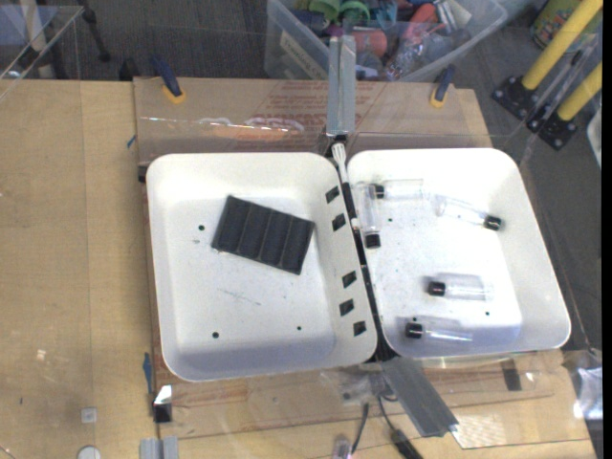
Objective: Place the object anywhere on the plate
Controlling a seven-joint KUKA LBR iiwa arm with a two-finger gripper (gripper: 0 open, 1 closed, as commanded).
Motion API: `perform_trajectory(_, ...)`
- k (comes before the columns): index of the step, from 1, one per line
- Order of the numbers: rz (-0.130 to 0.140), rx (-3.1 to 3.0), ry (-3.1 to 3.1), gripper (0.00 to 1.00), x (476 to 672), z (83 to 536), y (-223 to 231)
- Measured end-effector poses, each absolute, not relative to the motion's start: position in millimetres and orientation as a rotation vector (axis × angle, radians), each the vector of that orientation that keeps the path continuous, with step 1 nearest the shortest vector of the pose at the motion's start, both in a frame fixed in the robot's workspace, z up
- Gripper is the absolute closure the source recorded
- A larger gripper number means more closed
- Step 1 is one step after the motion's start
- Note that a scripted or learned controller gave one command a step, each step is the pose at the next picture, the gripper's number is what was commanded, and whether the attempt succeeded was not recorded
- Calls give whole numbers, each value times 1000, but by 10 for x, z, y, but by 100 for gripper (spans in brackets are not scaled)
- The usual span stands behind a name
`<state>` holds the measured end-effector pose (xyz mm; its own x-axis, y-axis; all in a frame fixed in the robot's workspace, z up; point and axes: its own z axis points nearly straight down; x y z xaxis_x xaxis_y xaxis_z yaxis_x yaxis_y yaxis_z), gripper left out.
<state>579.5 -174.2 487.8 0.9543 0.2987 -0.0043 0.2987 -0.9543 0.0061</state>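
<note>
1. Near: I see a wooden bench bearing the left bin and the right bin.
2. Right bin: four clear, black-capped vials. The nearest vial lies left-right, with its cap pointing left.
3. Left bin: the dark ribbed plate, skewed.
4. Far: a toy tote, cut off at the top. I cannot tell the gripper's state.

You're looking down on a pale wooden bench that fills the left and lower frame. At top centre sits a clear plastic tub full of colourful toys. Yellow poles on black bases lean at upper right, over dark carpet.
</note>
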Motion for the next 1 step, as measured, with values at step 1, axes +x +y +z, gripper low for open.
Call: perform_trajectory(1,-5,3096,483,100,5806,4977,-1728)
